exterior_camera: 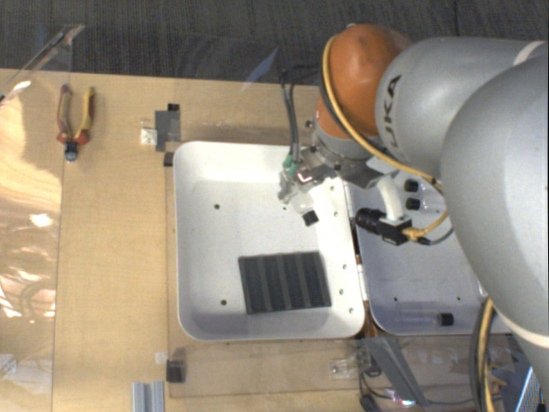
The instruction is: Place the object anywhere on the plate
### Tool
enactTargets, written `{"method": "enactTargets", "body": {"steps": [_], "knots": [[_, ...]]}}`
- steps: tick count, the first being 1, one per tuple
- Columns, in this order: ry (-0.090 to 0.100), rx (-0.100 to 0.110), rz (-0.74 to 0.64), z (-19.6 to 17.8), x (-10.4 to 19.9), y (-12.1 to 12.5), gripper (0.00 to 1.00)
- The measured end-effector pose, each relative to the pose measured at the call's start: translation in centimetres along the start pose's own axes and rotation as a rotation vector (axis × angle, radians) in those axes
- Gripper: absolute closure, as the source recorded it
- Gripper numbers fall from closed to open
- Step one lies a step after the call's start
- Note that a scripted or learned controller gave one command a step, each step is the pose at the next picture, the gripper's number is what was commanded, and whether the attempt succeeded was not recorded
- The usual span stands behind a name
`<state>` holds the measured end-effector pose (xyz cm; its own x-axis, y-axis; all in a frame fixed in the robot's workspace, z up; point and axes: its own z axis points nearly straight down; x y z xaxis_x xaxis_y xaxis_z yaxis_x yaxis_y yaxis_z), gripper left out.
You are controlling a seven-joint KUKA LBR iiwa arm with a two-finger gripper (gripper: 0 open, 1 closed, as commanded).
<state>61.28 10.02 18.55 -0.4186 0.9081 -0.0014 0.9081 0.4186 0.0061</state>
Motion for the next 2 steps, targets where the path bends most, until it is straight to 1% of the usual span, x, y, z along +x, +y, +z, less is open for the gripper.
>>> {"method": "enactTargets", "body": {"steps": [1, 2], "knots": [[0.001, 0.002, -0.119, 2.7, 6.1, 6.9, 1.0], [0.0, 0.0, -0.319, -1.2, 9.0, 10.4, 1.0]]}}
